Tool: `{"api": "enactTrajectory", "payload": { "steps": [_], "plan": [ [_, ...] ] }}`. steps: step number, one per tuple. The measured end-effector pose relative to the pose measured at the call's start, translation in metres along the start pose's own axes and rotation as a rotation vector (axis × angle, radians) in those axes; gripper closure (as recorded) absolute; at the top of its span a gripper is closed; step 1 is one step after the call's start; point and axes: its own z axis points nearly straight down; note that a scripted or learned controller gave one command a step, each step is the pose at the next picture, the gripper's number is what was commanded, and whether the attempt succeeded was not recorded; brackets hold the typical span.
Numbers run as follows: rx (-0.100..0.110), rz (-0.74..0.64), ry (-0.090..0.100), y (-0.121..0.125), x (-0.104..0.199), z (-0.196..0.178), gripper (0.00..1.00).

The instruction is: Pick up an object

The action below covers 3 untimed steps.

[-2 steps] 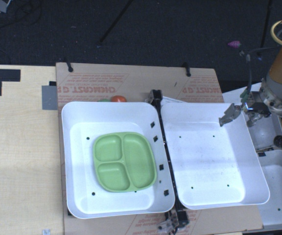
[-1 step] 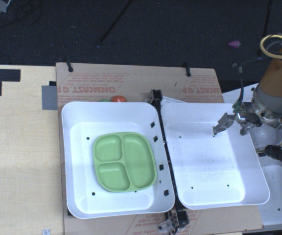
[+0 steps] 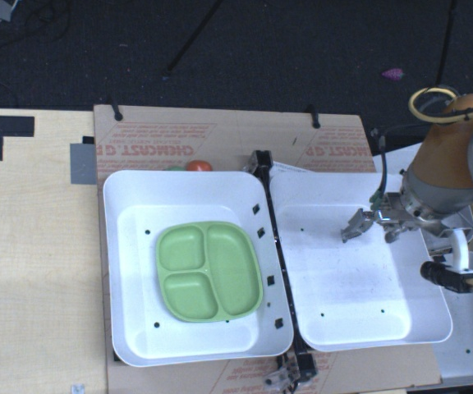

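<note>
The pincer (image 3: 376,226) hangs over the right bin (image 3: 433,327), near its far right part, fingers spread wide with nothing between them, which suits a tool that has not yet picked a target. The arm (image 3: 443,158) enters from beyond that bin's right wall. Left of the right bin, touching it along the middle divider, sits the left bin (image 3: 130,335). In its centre lies a green divided plate (image 3: 209,271), flat with its compartments facing up, the likely object to lift. Just beyond the left bin's far rim rests a small red ball (image 3: 199,167) on the cardboard-covered table (image 3: 220,138).
</note>
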Motion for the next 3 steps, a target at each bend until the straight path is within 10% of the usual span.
{"api": "enactTrajectory", "payload": {
  "steps": [1,2,3],
  "plan": [
    [0.0,0.001,0.001,-0.001,0.009,0.061,0.0],
    [-0.003,0.004,-0.001,0.0,0.008,0.047,1.0],
    [-0.011,-0.001,-0.003,0.001,0.008,-0.016,1.0]
  ]
}}
